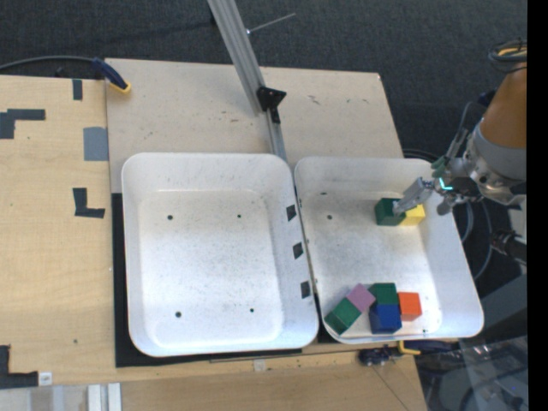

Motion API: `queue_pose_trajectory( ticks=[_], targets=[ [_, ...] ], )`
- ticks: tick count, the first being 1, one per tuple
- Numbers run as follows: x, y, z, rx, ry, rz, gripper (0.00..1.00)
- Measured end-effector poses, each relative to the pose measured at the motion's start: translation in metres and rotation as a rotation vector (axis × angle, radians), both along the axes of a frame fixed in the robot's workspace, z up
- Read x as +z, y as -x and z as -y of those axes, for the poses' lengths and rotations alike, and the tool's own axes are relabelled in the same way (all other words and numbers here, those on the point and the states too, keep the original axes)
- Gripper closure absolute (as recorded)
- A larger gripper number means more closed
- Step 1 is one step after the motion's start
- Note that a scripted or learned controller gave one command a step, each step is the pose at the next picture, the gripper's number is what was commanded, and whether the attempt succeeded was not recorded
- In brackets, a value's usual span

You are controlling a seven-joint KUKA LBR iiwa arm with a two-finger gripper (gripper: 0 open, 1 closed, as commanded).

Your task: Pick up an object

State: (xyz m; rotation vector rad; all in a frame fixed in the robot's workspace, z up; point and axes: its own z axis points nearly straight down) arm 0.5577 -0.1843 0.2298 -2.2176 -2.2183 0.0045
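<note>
In the right bin a dark green block and a yellow block sit touching each other near the far right wall. My gripper hangs at the end of the arm coming in from the right, just over the yellow block. Its fingers are spread open, one reaching down toward the green block. Nothing is lifted between them. Part of the yellow block is hidden behind the finger.
A cluster of blocks lies at the right bin's near edge: green, pink, dark green, blue and orange. The left bin stands beside it. A slanted metal bar crosses the bench behind both bins.
</note>
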Motion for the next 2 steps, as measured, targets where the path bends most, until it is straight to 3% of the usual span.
queue_pose_trajectory(
  ticks=[1,2],
  targets=[
    [0.002,-0.001,0.000,0.001,0.001,0.004,0.00],
    [-0.043,-0.004,-0.005,0.001,0.001,0.000,0.00]
  ],
)
